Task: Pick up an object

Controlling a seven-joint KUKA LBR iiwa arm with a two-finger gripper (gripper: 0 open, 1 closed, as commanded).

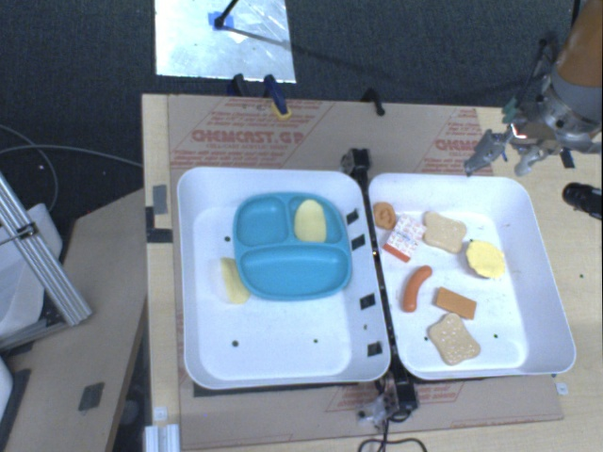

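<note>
**Pick not begun: gripper clear of both bins**

Working left to right, operator, you will find the left bin (pixel 203 347) holding a blue tray (pixel 290 248) with a pale yellow piece (pixel 310 220) in its far right compartment, and a yellow strip (pixel 233 281) lying just beside the tray's left edge.

In the right bin (pixel 551 318) the candidates all lie loose on the floor: a round brown piece (pixel 383 216), a red-and-white packet (pixel 404 235), a sausage (pixel 415 288), two toast slices (pixel 443 231) (pixel 453 338), an orange block (pixel 455 302) and a yellow disc (pixel 485 259). Nothing is lifted; the whole task remains.

The gripper (pixel 509 153) hangs at the far right, beyond the right bin's far rim. Its fingers are spread apart, with nothing between them. I judge you must bring it in over the bin and down before any grasp.
</note>
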